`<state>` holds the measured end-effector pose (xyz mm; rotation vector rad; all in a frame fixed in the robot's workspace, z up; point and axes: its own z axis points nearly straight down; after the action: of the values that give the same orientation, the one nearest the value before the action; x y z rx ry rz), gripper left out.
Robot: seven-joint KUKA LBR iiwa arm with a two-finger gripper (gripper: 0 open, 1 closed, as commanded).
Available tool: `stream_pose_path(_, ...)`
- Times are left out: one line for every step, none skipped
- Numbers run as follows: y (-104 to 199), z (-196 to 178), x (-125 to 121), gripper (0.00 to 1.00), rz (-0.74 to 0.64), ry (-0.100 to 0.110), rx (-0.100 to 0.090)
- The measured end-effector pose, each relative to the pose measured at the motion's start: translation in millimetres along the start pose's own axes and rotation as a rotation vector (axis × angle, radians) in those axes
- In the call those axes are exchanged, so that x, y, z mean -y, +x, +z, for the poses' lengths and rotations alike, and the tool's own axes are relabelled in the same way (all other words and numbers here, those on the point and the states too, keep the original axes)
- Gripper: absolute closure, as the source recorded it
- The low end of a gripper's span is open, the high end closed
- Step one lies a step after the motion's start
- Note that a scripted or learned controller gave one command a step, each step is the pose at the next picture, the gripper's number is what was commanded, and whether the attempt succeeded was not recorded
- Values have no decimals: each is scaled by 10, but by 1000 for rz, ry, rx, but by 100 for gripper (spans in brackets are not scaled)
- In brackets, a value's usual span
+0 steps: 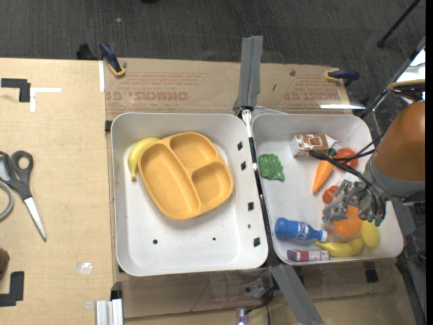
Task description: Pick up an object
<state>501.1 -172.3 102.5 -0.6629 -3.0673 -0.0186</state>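
Objects for picking are gathered in the right bin (270, 175), a shallow white tray with rounded corners. A smooth orange carrot (323, 175), tapered to a point, is laid at a slant near the middle. Behind it a small brown and white carton (312, 143) is seen, and beside that a red rounded piece (346, 157). A green, lumpy, leaf-like piece (271, 167) is set near the left wall. At the front a glossy blue bottle (298, 231) with a white neck is laid on its side, and just before it a small flat box (300, 255). A curved yellow banana (342, 248) is laid along the front wall, with a small yellow rounded piece (369, 234) next to it.

The gripper (344, 207), a grey metal assembly, is lowered over an orange rounded fruit (346, 225) at the right of this bin; whether its fingers are spread or pressed together cannot be told, and nothing is seen held between them.

In the left bin (135, 249) a smooth orange-yellow divided plate (184, 175) with three compartments is placed, and a second banana (137, 156) is curved against its left edge. Grey-handled scissors (26, 189) are laid on the wooden bench (54, 134).
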Motion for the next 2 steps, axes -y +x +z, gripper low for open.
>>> stream_pose_path(414,-883,-788,100,-121,10,8)
stream_pose_path(-5,112,-732,100,23,10,8)
